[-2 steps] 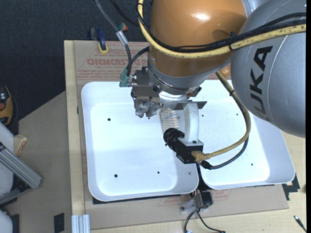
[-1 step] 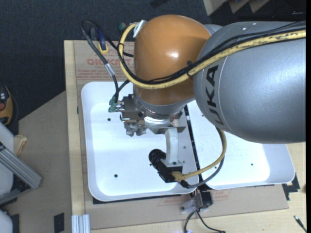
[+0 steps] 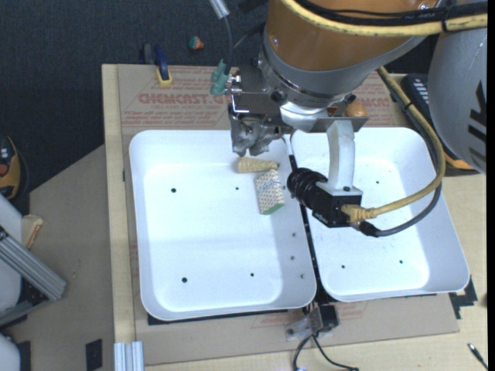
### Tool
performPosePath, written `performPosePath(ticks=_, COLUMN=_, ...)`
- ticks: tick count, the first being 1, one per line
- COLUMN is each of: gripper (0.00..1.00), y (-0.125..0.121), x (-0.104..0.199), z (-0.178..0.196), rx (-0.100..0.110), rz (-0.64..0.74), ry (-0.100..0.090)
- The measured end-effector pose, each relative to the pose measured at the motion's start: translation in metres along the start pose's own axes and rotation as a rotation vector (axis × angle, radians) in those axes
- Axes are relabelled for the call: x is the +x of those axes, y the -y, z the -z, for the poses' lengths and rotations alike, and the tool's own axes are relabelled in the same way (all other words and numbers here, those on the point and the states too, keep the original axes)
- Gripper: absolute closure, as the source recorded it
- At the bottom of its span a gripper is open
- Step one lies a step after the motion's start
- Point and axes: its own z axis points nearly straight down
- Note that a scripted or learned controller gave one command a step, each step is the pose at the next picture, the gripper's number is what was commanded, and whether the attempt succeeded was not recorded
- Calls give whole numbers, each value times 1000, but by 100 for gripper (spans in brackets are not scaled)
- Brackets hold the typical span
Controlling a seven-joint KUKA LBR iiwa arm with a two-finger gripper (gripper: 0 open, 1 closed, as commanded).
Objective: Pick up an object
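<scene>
Camera view, looking down at a slant: you are seeing the tool (image 3: 251, 141) hanging over the far right part of the left bin (image 3: 166, 230), close to the wall it shares with the right bin (image 3: 402, 246). Two objects are lying just below it in the picture. A small beige roll-shaped piece (image 3: 256, 165) is sitting directly at the tool's tip, with its long axis running left to right across the bin. Next to it, towards the near side, a patterned green-and-white block (image 3: 269, 190) is lying with its long axis running far to near, roughly square to the roll; whether the two are touching, you cannot tell.

Tool state: the metal parts are blurring together under the wrist, so you cannot tell how it is set.

Judgement: the roll is the nearer candidate, and a grasp across its short width is looking the likelier fit.
</scene>
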Motion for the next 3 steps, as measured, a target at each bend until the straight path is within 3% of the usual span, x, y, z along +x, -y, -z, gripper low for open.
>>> performPosePath(ticks=1, gripper=100, y=6, x=-15, z=-156, rx=36, rz=-3, ry=16)
performPosePath(ticks=2, gripper=100, y=3, x=5, z=-115, rx=15, rz=2, ry=6)
performPosePath(ticks=3, gripper=100, y=2, x=14, z=-71, rx=14, rz=2, ry=6)
